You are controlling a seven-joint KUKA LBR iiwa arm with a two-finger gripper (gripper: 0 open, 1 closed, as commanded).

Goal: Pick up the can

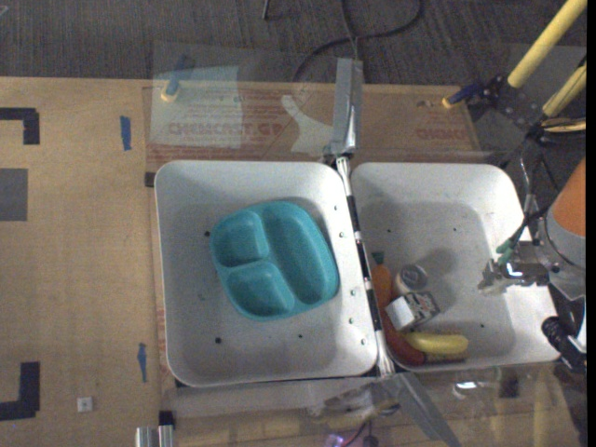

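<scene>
Approaching: your gripper (495, 274) hovers right of the small silver metal can (411, 277) in the right white bin (466, 186); finger state indeterminate. Next, centre over it.

Reddish printed lettering runs across the flattened cardboard sheet (279, 119) behind the two bins, one block at its left part and another near its right end, but the letters are too blurred to read, and the small box's (413, 307) label is likewise illegible.
</scene>
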